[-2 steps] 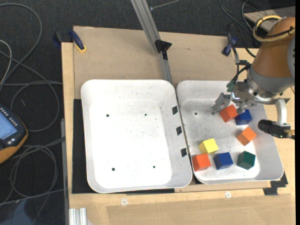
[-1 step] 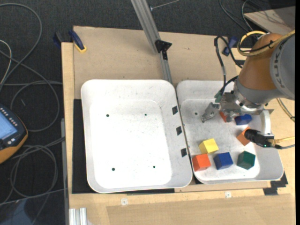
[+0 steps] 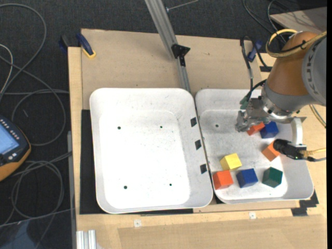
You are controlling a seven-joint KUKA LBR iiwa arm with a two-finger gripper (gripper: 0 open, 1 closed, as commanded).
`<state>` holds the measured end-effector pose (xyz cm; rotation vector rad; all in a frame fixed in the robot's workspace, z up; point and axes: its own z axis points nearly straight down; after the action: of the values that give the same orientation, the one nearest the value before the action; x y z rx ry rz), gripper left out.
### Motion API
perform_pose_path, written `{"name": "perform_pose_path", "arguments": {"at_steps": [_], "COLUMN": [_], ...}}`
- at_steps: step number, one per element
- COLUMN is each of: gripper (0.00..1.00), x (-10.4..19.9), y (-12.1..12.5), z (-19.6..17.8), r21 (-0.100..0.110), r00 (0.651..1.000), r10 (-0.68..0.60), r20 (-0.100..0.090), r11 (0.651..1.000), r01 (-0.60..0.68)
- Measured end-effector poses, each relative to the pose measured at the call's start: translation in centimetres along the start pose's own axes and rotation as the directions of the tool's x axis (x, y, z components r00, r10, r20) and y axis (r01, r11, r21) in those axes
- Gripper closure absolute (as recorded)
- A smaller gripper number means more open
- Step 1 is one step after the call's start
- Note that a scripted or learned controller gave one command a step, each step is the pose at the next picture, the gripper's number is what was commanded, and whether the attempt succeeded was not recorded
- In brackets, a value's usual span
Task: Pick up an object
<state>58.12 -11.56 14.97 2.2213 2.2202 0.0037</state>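
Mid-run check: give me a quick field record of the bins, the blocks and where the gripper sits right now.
left bin: white, bare floor
right bin: white, holds all the blocks
front row: orange block, blue block, green block
behind the front row: yellow block
near right wall: orange block
under the arm: blue block, red-orange block
gripper: low in the right bin, by the red-orange block
grasp: cannot tell

The one camera sits fixed above the bench (image 3: 129, 51), looking down at a slant from the near edge; it frames both white bins (image 3: 142, 147) whole, with the arm (image 3: 290, 71) entering from the right.
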Motion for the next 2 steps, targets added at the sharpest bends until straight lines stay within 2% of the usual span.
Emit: {"name": "perform_pose_path", "arguments": {"at_steps": [1, 2], "gripper": [1.00, 1.00], "x": [-0.1, -0.1], "y": [0.1, 0.2], "z": [-6.5, -8.5], "r21": [-0.006, -0.002], "r00": [1.000, 1.000], "r10": [-0.002, -0.002], "r20": [0.002, 0.001], "r11": [1.000, 1.000], "r01": [0.002, 0.002]}}
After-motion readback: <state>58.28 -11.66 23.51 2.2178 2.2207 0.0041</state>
